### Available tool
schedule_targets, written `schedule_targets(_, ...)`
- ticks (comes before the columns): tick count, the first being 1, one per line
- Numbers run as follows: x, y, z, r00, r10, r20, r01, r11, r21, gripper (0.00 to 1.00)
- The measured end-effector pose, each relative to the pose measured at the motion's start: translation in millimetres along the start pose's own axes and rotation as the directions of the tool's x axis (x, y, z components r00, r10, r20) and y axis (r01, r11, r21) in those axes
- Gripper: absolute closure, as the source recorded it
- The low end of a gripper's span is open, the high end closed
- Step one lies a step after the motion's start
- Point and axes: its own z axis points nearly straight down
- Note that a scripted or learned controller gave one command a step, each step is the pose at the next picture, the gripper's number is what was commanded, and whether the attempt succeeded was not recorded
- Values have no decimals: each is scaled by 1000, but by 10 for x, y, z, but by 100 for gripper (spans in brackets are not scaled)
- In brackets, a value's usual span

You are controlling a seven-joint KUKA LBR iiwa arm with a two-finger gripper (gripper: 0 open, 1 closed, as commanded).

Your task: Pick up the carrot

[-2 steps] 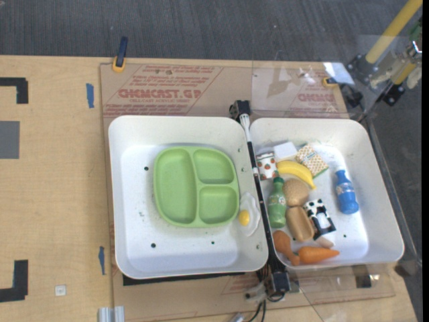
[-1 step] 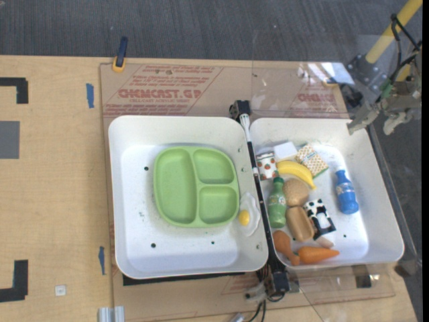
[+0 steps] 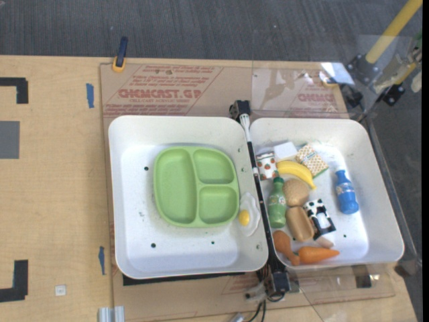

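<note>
Camera view, orange tapered carrot [image 3: 318, 253] lying flat, right bin [image 3: 379, 200] near wall, claw [image 3: 389, 86] grip indiscernible

A pale wooden bench [image 3: 53, 200] carried a printed cardboard sheet [image 3: 167, 89] marked with black [image 3: 17, 89] and blue tape [image 3: 90, 95]. Beyond its far edge lay dark grey carpet [image 3: 201, 15].

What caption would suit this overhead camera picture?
Carrot lies at the near edge of the crowded right bin; green divided plate sits in the left bin.
</note>
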Motion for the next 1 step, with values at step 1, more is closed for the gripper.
schedule_targets(1, -20, -919, -376, 991, -135, -4, 135, 991, 7, 0)
